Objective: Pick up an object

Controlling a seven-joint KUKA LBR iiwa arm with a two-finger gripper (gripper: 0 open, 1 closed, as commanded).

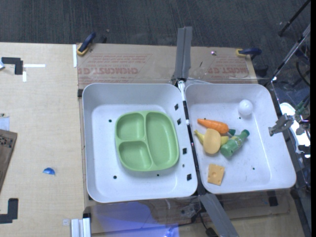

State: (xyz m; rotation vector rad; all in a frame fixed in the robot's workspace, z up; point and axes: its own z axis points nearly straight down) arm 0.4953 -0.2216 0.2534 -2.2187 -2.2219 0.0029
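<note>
The cracker [216, 174] lies apart from the carrot [213, 125], pear [212, 141] and bottle [234, 144], so it suits a straight-down grasp; I cannot tell the tool's state.

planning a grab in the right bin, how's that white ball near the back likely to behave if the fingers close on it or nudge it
The white ball looks round and smooth, so it would probably roll at a nudge and may squirt out of closing fingers. It sits apart from the carrot and green bottle, with bare floor around it, so little would stop it before the right bin wall.
</note>
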